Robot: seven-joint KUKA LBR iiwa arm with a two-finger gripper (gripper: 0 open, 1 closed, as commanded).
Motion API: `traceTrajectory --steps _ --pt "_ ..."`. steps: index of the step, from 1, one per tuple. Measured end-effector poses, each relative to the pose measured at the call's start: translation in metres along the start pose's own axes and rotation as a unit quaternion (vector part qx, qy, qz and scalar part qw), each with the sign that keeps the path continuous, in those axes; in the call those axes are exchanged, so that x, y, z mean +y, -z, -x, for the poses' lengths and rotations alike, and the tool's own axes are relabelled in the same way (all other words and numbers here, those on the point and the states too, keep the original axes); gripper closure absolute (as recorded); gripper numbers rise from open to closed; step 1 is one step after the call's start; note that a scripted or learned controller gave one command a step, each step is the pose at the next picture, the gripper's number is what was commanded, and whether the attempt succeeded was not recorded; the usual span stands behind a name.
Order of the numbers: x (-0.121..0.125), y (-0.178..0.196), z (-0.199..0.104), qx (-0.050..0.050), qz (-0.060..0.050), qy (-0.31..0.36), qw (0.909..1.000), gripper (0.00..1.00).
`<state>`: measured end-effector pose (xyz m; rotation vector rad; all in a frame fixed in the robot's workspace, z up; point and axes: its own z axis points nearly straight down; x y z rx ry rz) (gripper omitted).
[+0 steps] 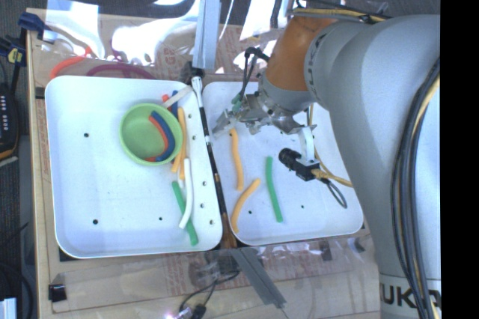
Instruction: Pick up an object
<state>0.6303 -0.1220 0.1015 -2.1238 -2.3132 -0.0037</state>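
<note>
My gripper (236,124) hangs low over the far left part of the right bin (329,216). Its fingers stand apart, open, with nothing between them. Just below it starts an orange stick (237,159) that runs toward the front. A second, curved orange stick (244,202) lies further forward, and a green stick (274,190) lies to its right. The left bin (82,183) holds a green bowl (142,136) with blue and red strips inside. Orange, white and green sticks (184,190) lie along that bin's right side.
The grey arm with its orange band (296,55) covers the right bin's far right part. A black cable piece (298,162) dangles over the right bin beside the green stick. The raised divider (212,175) between the bins runs close to the gripper's left.
</note>
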Motion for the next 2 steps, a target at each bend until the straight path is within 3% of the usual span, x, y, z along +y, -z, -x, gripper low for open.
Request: traceTrajectory --steps 1,2 --pt "0.0007 0.0101 -0.0007 0.0 0.001 0.001 1.0 1.0" --pt "0.0007 0.01 -0.0007 0.0 0.001 0.001 1.0 0.0"
